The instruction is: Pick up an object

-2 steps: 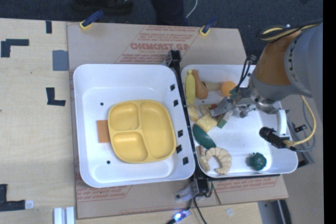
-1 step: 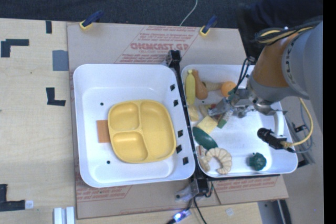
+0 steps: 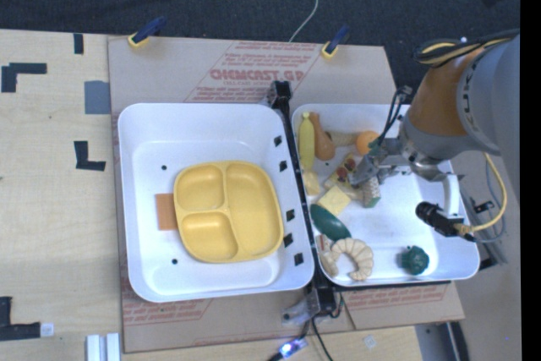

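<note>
The right bin (image 3: 439,266) holds several toy foods. A yellow banana-like piece (image 3: 307,141) lies at its far left, and an orange ball (image 3: 366,140) sits near the back. There is also a pale yellow block (image 3: 333,200), a dark green pod (image 3: 330,224), a shrimp (image 3: 351,256) and a dark green ball (image 3: 414,259). My gripper (image 3: 365,174) hangs low over the middle of this bin, pointing down-left. It is right by small red and brown pieces (image 3: 345,172) and a speckled piece (image 3: 370,198). I see nothing clearly held between its fingers.
The left bin (image 3: 139,139) carries a yellow divided plate (image 3: 228,210) with an orange-brown flat piece (image 3: 165,211) at its left side. A black divider (image 3: 292,173) runs between the bins. The arm's cables (image 3: 448,220) hang over the right bin's right side.
</note>
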Motion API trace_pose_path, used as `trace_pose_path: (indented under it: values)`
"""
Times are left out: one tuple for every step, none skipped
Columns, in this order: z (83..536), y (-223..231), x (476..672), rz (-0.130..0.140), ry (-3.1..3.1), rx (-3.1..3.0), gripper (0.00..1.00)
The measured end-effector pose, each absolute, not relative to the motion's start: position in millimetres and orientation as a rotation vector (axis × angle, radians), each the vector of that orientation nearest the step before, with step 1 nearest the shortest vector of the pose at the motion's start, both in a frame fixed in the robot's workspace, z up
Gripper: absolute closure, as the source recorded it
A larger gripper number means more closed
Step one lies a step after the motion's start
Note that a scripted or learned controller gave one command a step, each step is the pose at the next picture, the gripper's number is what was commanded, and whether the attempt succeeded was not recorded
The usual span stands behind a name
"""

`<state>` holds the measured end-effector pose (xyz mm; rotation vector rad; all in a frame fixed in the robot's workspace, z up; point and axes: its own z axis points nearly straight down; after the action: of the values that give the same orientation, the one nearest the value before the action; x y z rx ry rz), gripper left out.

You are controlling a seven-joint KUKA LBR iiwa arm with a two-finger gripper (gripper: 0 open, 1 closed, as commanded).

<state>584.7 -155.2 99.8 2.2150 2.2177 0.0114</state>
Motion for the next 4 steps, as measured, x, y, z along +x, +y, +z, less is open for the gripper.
trace_pose_path:
  values:
    - [144.0,-156.3,579.4,0.002,2.221,2.219,1.0]
    - [204.3,-150.6,585.5,0.003,2.222,2.217,1.0]
    - [225.6,-150.0,586.2,0.001,2.223,2.219,1.0]
    - [234.0,-98.1,565.0,0.0,2.23,2.217,1.0]
